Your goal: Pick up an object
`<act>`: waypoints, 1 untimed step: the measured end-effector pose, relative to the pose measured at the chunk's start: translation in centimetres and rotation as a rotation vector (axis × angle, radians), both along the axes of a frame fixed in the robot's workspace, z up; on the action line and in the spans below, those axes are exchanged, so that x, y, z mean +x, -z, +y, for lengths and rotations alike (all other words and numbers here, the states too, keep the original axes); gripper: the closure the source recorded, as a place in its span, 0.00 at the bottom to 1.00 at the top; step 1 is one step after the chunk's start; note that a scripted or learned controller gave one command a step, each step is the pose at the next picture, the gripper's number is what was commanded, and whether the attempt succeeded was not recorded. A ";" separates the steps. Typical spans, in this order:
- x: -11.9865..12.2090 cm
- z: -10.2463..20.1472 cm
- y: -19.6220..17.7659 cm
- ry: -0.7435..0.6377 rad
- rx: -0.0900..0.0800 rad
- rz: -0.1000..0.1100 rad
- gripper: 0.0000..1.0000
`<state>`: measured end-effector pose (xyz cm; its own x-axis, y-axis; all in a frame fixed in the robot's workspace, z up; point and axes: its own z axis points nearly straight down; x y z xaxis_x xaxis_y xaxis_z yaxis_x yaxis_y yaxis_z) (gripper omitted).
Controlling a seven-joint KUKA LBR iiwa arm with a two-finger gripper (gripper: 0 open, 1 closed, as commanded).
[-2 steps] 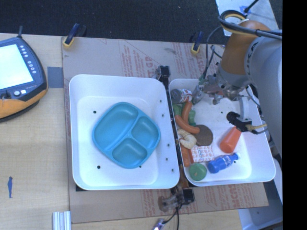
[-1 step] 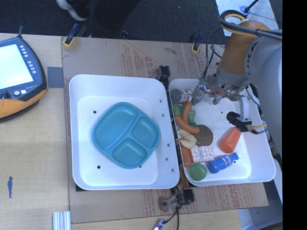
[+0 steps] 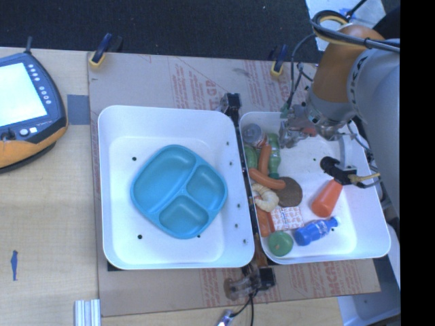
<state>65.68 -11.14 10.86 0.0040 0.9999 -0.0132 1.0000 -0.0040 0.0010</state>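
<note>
The gripper (image 3: 293, 136) is hovering at the right bin's (image 3: 370, 240) twelve o'clock edge; whether its fingers are spread, I cannot tell. Food toys are lying along the bin's nine o'clock side, an orange bottle (image 3: 327, 197) at three o'clock.

The tool (image 3: 293, 133) hangs over the far corner of the right bin (image 3: 363, 240), above a green bottle (image 3: 274, 156). Nearer than it in that bin lie an orange carrot (image 3: 326, 197), a blue bottle (image 3: 315, 231) and a green ball (image 3: 280, 242). The left bin (image 3: 115, 189) holds a blue divided plate (image 3: 179, 191).
</note>
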 end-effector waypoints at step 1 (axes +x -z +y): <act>0.0 0.0 0.0 0.000 0.000 0.000 0.00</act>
<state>65.67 -11.12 10.84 0.0036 0.9999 -0.0131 1.0000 -0.0036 0.0005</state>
